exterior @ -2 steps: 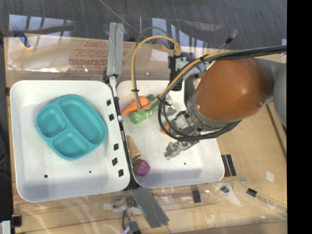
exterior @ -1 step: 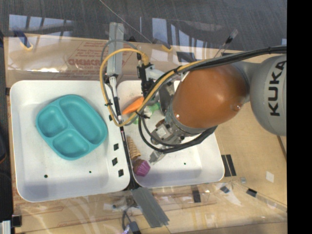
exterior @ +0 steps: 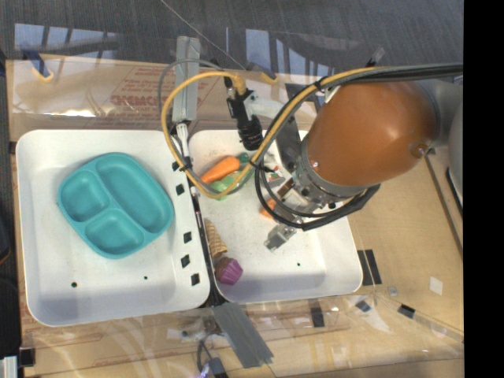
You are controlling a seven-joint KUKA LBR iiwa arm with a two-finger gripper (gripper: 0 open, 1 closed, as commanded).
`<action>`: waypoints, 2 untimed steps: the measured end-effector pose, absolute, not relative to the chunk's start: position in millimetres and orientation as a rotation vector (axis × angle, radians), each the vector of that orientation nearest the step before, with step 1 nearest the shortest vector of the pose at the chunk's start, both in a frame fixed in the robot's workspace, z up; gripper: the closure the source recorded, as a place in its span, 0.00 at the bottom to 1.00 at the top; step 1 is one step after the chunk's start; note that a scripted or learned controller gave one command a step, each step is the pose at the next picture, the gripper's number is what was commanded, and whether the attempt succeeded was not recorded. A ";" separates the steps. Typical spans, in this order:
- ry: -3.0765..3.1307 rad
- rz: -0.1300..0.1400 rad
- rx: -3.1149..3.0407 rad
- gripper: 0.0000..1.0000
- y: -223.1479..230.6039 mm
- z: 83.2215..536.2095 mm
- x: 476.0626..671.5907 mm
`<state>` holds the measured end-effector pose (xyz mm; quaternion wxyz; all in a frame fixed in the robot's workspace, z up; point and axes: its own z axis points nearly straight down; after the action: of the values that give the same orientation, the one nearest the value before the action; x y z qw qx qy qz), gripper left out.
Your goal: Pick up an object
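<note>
In the right bin (exterior: 319, 278), an orange toy carrot (exterior: 220, 168) lies on a green item (exterior: 229, 184) near the back left corner. A toy ice-cream cone with a purple scoop (exterior: 224, 260) lies along the bin's left wall near the front. The arm's orange band and wrist hang over the middle of this bin. My gripper (exterior: 277, 236) pokes out below the wrist, low over the bare bin floor and to the right of the cone. A small orange piece (exterior: 269, 205) peeks out from under the wrist, mostly hidden.
A teal divided plate (exterior: 116, 203) lies in the left bin (exterior: 39, 290). Yellow and black cables (exterior: 177, 93) loop over the back of the right bin. A grey post (exterior: 186, 77) stands behind the divider between the bins.
</note>
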<state>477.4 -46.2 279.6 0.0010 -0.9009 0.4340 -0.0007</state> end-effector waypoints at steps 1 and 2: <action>0.888 0.010 -3.014 1.00 -6.8 215.8 490.9; 0.631 0.001 -3.076 1.00 -31.0 266.1 511.9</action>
<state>511.9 -31.0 266.1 0.0009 -0.9796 0.2008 0.0004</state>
